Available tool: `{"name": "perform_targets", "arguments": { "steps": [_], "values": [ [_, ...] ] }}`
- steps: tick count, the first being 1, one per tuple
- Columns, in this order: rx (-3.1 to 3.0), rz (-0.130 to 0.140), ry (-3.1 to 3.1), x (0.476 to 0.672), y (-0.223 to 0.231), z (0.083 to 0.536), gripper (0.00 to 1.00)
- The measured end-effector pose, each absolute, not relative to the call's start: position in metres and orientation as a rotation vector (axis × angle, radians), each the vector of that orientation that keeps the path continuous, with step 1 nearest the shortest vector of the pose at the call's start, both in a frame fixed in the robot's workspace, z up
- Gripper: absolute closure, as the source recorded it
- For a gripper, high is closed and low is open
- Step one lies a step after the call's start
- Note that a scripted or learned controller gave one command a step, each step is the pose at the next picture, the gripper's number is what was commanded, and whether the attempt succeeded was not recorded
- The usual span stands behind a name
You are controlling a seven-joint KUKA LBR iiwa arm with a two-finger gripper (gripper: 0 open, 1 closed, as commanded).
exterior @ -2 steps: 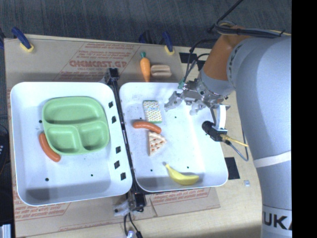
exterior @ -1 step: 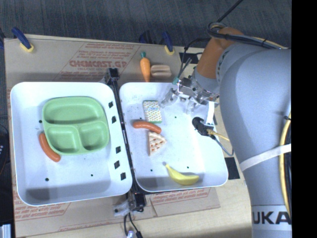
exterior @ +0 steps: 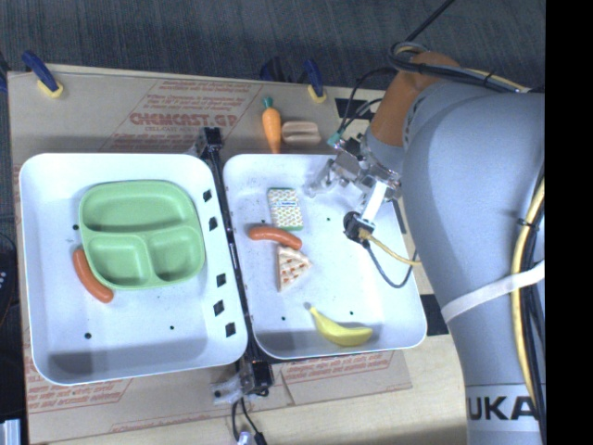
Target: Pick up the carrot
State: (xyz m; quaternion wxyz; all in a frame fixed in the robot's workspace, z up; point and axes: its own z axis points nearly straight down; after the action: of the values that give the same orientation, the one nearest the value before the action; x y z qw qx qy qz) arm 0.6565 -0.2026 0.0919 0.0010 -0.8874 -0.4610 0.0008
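Beyond the right bin's rim, carrot, left of hand

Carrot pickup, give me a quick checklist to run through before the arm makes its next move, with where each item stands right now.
1. Carrot located: ok, it lies on the cardboard beyond the right bin, outside it.
2. Carrot free of neighbours: not ok, a hot dog bun sits close beside it.
3. Gripper over the carrot: not ok, it sits over the right bin's far corner.
4. Fingers open for the grasp: cannot tell.
5. Gripper free of other items: cannot tell.
6. Path to the carrot: not ok, the bin's rim lies between.
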Motion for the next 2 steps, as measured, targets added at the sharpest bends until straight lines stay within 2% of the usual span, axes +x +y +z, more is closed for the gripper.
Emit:
{"name": "perform_targets", "arguments": {
  "steps": [1,2],
  "values": [
    [-2.201,0.003,-2.235,0.657,-0.197,0.092,0.00],
    [-2.583,-0.005,-1.781,0.658,-0.208,0.093,0.00]
  ]
}}
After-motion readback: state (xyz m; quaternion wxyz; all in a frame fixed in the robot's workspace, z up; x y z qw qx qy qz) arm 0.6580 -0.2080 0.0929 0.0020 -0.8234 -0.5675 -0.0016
